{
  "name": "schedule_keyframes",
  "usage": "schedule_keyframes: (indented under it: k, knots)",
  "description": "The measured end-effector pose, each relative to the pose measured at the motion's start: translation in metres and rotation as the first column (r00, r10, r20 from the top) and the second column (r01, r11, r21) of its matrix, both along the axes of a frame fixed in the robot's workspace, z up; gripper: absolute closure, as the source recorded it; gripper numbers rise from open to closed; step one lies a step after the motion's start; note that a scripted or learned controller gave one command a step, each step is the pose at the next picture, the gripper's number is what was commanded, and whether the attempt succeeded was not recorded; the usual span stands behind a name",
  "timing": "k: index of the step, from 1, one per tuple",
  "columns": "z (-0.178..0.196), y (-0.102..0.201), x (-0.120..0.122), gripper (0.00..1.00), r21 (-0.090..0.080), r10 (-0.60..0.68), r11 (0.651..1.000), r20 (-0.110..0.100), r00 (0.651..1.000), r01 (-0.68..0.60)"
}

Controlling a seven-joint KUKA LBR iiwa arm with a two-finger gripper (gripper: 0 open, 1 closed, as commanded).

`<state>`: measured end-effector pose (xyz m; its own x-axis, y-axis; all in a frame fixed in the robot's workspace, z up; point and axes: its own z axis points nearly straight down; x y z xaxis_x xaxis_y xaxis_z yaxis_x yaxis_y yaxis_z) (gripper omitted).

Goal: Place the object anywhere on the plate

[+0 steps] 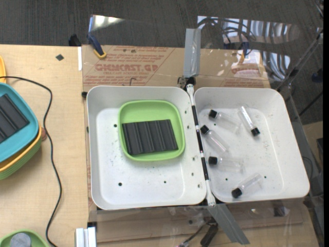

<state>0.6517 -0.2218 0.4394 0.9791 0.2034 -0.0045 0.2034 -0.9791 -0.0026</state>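
clear vials [216, 141] lie scattered in the right bin [288, 138] beside the green plate [150, 112], none yet picked; the next move likely calls for a grasp

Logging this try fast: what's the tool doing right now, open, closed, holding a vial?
Tool: state cannot be told from the camera view. The vials lie in the right bin; the green plate carries none.
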Motion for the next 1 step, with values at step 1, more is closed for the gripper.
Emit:
schedule_keyframes:
  k: [1]
  knots:
    - [-0.0003,0.0,-0.0002,0.0,0.0,0.0,1.0,-0.001,1.0,0.0]
